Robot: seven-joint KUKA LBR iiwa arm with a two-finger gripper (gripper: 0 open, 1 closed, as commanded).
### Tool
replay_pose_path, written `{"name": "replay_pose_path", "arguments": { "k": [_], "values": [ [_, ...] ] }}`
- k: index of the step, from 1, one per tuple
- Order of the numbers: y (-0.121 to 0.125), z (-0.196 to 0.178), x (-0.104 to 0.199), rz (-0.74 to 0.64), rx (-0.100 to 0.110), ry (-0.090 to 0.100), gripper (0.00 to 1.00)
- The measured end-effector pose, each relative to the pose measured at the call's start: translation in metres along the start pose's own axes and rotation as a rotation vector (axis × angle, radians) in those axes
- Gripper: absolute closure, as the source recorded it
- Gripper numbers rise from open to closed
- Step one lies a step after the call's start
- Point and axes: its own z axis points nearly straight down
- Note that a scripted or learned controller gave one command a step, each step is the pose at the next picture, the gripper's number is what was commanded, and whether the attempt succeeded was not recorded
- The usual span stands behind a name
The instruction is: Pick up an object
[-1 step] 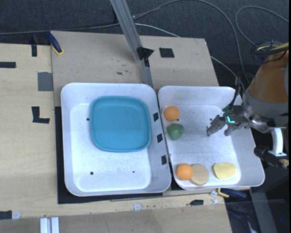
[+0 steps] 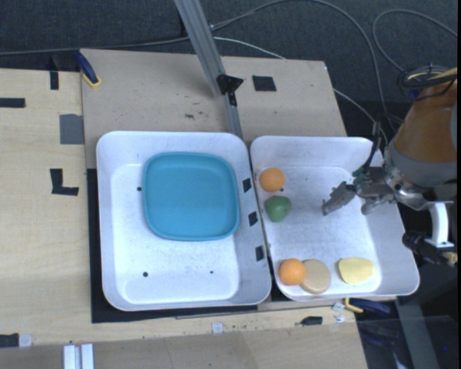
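The gripper (image 2: 344, 201) is hovering spread and holding nothing over bare floor in the right bin (image 2: 384, 279). The green ball (image 2: 277, 207) is lying at its 9 o'clock, near the bin's left wall.

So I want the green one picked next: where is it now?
The green ball lies in the right bin, near its left wall, just below the upper orange ball and left of the pincer.
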Motion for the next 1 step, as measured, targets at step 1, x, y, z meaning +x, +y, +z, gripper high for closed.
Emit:
{"name": "replay_pose_path", "arguments": {
  "k": [1],
  "values": [
    [-0.0007, 0.0426, -0.0016, 0.0, 0.004, 0.001, 0.0]
  ]
}}
